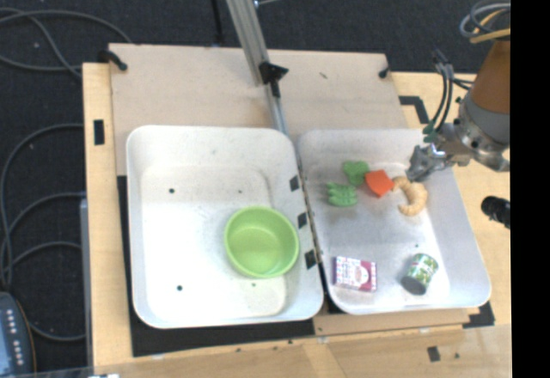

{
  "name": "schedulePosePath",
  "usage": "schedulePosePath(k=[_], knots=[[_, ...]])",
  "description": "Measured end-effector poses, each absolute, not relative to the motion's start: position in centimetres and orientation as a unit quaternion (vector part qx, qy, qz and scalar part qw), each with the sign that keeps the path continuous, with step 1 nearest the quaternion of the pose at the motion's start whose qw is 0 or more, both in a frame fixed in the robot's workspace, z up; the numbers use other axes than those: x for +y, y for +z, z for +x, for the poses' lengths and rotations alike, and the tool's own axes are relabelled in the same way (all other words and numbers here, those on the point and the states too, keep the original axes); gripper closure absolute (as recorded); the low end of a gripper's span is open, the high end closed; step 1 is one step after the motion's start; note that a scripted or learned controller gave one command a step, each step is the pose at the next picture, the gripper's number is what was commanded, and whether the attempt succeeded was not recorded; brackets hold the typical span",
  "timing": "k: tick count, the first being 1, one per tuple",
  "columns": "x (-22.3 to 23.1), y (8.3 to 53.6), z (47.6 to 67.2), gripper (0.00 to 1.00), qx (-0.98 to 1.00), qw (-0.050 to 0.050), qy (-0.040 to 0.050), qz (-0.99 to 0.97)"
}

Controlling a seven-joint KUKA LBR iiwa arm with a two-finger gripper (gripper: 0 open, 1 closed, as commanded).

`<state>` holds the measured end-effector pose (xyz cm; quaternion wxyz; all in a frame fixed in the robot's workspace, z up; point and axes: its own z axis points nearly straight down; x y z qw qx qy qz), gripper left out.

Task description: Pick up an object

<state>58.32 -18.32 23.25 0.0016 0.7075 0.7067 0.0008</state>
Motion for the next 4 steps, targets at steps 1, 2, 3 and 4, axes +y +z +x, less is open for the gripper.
schedulePosePath(k=[1,2,3,4], knots=[[-13.4,22.6,58.8,1.00,0.709,0.000,0.0006,0.705],[-9.2,22.9,59.6,1.00,0.710,0.001,0.0013,0.705],[-3.9,23.9,61.4,1.00,0.710,0.000,0.0015,0.704],[2.0,24.1,62.5,1.00,0.708,0.000,0.0001,0.706]])
